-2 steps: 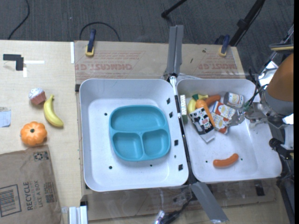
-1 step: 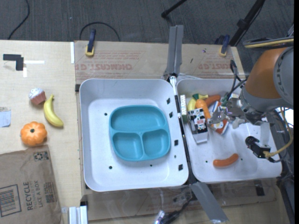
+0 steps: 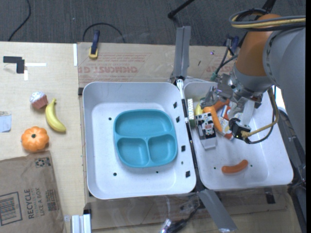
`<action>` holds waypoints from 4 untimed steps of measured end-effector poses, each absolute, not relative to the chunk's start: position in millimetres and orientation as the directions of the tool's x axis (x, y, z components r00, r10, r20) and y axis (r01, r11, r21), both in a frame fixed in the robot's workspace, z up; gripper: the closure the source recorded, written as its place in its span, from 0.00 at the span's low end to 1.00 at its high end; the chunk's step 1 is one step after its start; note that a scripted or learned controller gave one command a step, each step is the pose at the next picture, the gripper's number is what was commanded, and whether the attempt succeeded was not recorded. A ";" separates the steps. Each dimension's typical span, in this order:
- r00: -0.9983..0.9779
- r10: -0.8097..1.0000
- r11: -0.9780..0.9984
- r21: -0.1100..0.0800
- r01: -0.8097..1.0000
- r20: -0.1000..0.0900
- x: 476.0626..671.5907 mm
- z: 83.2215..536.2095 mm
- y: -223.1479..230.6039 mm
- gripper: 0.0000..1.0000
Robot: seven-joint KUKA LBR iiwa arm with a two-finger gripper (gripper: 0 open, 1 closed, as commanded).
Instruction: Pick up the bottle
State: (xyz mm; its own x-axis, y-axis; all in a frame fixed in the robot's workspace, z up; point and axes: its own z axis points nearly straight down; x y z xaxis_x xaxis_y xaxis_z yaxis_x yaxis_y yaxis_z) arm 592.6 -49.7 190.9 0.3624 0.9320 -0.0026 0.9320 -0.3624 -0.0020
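The bottle (image 3: 208,122), as far as could be made out, was the orange thing with a black-and-white label. It lay in the upper left part of the right bin (image 3: 272,177), close to the wall shared with the other bin. Small things crowded it: something yellow (image 3: 198,111) just to its upper left and a grey block (image 3: 209,142) at its lower end. Their edges ran together, so it was not clear which of them touched.

The tool (image 3: 221,106) hung directly over this cluster, just to the upper right of the bottle. The grey arm with its orange band (image 3: 255,38) came down to it from the upper right corner of the frame. Whether the tool was clenched or released could not be told, nor whether it touched the bottle at all.

Lower in the same bin, well apart from the cluster, lay an orange sausage (image 3: 234,167) by itself.

The left bin (image 3: 97,178) held a teal divided plate (image 3: 146,143) at its middle.

Out on the bench (image 3: 53,76), at the left of the frame, lay a banana (image 3: 54,116) with a cupcake (image 3: 38,100) just beside its upper end and a small pumpkin (image 3: 35,139) near its lower end. A cardboard box (image 3: 24,193) printed with the word RECYCLE sat in the lower left corner.
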 end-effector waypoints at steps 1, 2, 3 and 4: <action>0.491 0.871 -0.491 -0.005 0.871 -0.004 543.6 190.3 -41.1 0.00; 0.583 0.812 -0.583 -0.003 0.812 -0.004 545.6 190.6 -59.5 0.00; 0.871 0.491 -0.871 -0.001 0.491 -0.006 549.5 190.0 61.5 0.00; 0.869 0.495 -0.869 -0.001 0.495 -0.012 549.2 197.9 60.8 1.00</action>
